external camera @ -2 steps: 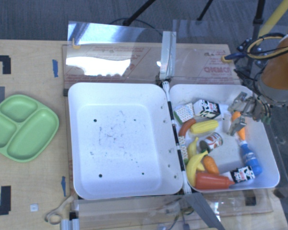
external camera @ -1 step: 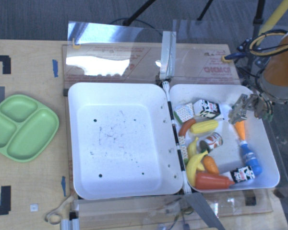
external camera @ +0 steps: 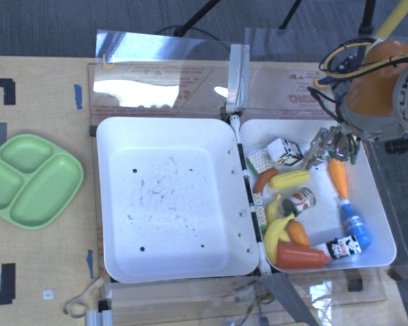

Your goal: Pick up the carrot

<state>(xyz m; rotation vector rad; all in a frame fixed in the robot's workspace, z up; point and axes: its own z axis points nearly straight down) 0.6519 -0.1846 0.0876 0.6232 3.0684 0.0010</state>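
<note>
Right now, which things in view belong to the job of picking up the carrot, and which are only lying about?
Belongs to the job:
carrot
gripper
right bin

Only lying about:
corn cob
banana
blue bottle
can
green divided plate
left bin

The carrot [external camera: 337, 176] is orange, tapered and smooth, with a trace of green at its upper end. It lies flat in the right bin [external camera: 381, 209], near that bin's right wall, its length running top to bottom and its lower end beside a blue bottle [external camera: 354, 227].
</note>
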